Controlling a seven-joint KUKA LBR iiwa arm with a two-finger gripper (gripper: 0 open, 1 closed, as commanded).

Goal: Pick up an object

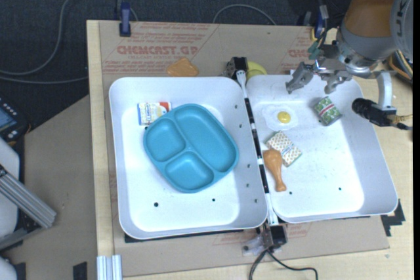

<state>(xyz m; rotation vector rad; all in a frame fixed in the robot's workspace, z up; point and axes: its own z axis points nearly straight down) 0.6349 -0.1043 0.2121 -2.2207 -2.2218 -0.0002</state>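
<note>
Green can (326, 110) lies just below-right of gripper (318, 80), upper right of frame; fingers spread, grasping nothing.

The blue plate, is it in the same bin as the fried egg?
No, the blue plate lies in the left bin, while the fried egg lies in the right bin.

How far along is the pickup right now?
Nothing looks picked yet. The gripper hangs open over the far end of the right bin with nothing between its fingers. The green can, fried egg and drumstick all lie in the bin. Descending, closing and lifting remain.
</note>
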